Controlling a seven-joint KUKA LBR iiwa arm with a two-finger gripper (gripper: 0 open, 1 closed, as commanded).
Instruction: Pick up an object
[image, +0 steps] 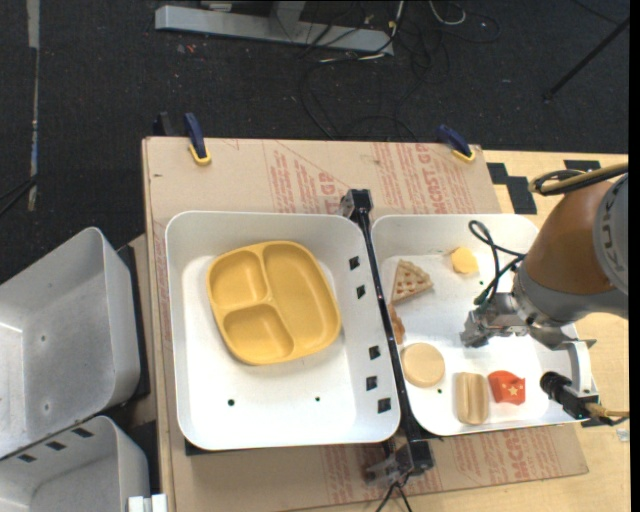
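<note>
The grey arm with the orange band (575, 250) reaches in from the right, over the right shallow white bin (440, 238). Its gripper (487, 328) hangs low above the middle of this bin, over bare white floor. I cannot tell if the gripper is released or clenched, because the parts are dark and small, and nothing is seen between them.

Several toy foods lie in the right bin. A tan triangular waffle piece (409, 280) is near the bin's left wall, at the far side. A small yellow rounded piece (464, 261) lies just right of it, near the far wall. A pale round flat disc (423, 365) is in the near left part. A beige bread-shaped piece (471, 397) stands beside it, and a small red piece (508, 388) is just beside the bread on the right. All are apart from the gripper.

In the left white bin (190, 330) lies a yellow plastic plate with three compartments (272, 300). Both bins stand on the brown cardboard-covered table (300, 170).
</note>
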